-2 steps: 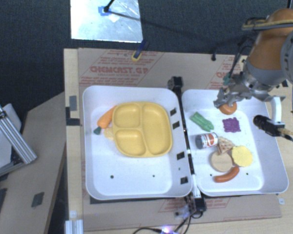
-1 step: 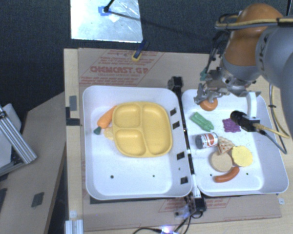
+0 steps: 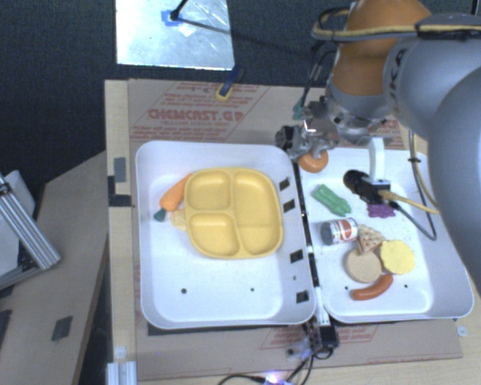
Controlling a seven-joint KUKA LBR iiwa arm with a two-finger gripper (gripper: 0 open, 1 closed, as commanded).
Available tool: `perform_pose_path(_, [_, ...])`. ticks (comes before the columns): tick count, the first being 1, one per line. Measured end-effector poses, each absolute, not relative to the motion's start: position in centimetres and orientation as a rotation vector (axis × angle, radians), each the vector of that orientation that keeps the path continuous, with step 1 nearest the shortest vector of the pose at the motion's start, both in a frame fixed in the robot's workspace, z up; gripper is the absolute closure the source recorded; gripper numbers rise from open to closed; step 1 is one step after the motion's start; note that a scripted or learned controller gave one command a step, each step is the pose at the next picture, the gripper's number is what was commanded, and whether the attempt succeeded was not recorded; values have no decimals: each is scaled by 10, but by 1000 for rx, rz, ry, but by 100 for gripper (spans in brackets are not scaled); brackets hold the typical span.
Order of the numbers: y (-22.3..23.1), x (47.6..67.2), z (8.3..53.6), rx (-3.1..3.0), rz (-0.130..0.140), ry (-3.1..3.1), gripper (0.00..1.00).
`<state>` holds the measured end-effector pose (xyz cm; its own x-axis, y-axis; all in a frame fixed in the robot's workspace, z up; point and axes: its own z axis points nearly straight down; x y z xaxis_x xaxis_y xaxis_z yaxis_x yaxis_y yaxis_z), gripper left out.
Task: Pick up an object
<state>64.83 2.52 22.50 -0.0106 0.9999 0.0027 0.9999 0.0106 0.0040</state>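
Observation:
My gripper [image 3: 307,141] hangs over the far left corner of the right bin [image 3: 445,283], close to the divider between the bins. A small round orange piece [image 3: 313,163] lies directly beneath it, partly covered by the gripper; whether the two touch is unclear. Further toward the front of the same bin lie a green piece [image 3: 330,199], a small can with a red label [image 3: 338,231], a purple piece [image 3: 377,209], a triangular cracker [image 3: 369,237], a yellow disc [image 3: 398,257], a tan round cookie [image 3: 360,266] and a red sausage [image 3: 371,289].
The left bin [image 3: 168,295] holds a yellow divided plate [image 3: 228,212] with a carrot [image 3: 173,194] along its left side. The grey arm and its orange band [image 3: 377,30] loom over the right bin's far right part. A shiny sheet [image 3: 175,22] lies behind the bins.

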Motion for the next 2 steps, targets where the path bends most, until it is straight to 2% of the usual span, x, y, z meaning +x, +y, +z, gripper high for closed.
perform_pose_path(1, [83,658,215,2210,5,2232,100])
perform_pose_path(2, [74,656,228,2218,4,2222,100])
